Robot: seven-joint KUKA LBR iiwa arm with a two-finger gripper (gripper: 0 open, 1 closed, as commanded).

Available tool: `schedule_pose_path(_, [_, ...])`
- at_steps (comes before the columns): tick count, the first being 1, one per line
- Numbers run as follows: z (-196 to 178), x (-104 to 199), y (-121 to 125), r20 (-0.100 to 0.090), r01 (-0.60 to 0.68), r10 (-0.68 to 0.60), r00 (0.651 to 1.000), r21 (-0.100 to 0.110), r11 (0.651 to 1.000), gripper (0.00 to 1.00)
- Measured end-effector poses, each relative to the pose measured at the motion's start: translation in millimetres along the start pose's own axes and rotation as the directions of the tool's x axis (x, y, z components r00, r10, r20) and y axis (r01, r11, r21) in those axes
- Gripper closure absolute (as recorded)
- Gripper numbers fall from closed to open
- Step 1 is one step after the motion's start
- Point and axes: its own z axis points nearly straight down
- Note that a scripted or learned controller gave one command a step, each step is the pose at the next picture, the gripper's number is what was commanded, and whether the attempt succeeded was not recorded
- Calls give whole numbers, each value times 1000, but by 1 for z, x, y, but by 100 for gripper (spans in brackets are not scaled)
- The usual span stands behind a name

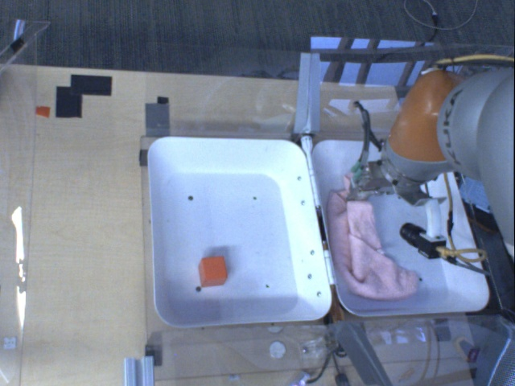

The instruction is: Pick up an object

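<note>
Camera view: gripper [364, 180] at cloth [367, 248]; cube [213, 271] apart

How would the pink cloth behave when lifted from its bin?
The pink cloth lies crumpled in folds, so it would probably droop and hang long. Its fuzzy surface looks unlikely to slip, and it seems light.

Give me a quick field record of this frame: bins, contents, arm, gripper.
left bin: holds one orange block, toward the lower left of the floor, clear of the walls
right bin: holds a pink cloth, crumpled along the bin's left side
arm: reaches in from the view's right, over the right bin
gripper: at the upper end of the pink cloth; whether it grips the cloth cannot be seen
pick status: nothing visibly lifted
</note>
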Motion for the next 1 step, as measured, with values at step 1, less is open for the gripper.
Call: schedule_pose_path(1, [0, 0, 0, 0, 0, 0, 1000, 0, 1000, 0])
